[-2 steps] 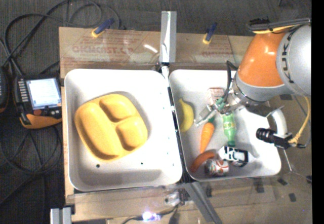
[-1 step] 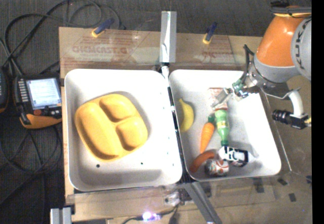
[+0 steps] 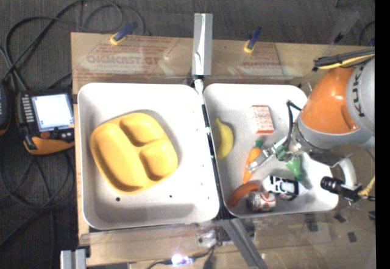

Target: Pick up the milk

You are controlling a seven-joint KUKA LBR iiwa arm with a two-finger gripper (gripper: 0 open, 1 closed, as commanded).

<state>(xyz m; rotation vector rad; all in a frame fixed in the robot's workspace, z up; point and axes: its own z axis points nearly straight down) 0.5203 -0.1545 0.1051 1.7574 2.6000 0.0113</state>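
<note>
**Overhead: robot arm over the right bin, milk carton lying nearby**

Here, two shallow white bins sit side by side on a bench, seen from above at a slant. The left bin holds a yellow sectioned tray with three compartments.

The right bin holds several small items. The milk, a small carton with a reddish-orange printed face, lies flat in the bin's upper middle, its long axis running roughly up and down the picture; which end is the top is too small to tell. Left of it lies a banana. Below the carton is a toy carrot, tilted, with green leaves at its upper end. Near the bin's lower edge sit a black-and-white object, a can on its side and a curved orange-red piece.

The grey and orange arm reaches in from the right. Its gripper hangs just right of the carrot, below and apart from the milk. Whether it is spread or closed cannot be told.
</note>
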